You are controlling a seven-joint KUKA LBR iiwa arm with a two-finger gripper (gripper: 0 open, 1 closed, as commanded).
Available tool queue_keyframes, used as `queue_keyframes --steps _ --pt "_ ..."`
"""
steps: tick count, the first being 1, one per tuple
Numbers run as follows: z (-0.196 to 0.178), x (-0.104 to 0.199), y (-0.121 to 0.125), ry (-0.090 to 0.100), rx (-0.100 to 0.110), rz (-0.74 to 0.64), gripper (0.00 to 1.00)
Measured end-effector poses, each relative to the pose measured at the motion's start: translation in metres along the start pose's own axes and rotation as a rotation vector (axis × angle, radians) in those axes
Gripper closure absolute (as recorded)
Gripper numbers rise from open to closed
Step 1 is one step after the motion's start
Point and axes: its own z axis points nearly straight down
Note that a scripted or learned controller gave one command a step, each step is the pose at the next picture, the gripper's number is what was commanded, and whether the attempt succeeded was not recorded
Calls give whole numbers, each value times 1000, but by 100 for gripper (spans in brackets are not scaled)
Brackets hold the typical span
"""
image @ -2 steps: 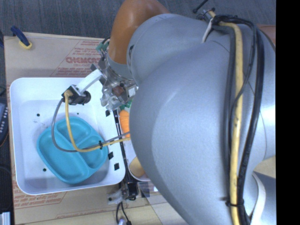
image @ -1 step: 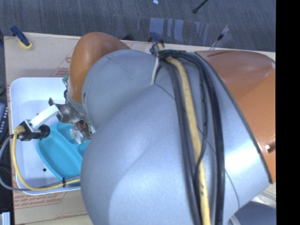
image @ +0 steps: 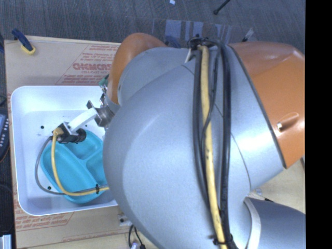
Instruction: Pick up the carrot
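Looking for the carrot turns up nothing orange and loose in the white bin (image: 21, 139); it may lie hidden under the grey arm (image: 171, 154). A blue divided tray (image: 78, 165) rests in that bin. The claw is hidden above the tray, so its direction from the carrot cannot be judged.

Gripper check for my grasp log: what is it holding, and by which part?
Cannot be told: the grey arm hides the gripper's tip over the white bin.

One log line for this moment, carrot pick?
arm: over left bin | blue tray: in bin | carrot: unseen | grasp: unconfirmed
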Motion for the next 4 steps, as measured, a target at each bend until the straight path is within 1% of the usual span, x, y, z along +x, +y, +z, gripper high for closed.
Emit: queue_keyframes --steps 1,2,3,4 --pt "73 2 7 3 8 -195 100" --pt "64 2 4 -6 16 -210 100" --pt "43 15 27 7 0 106 100" --pt "34 15 24 -2 1 92 100"
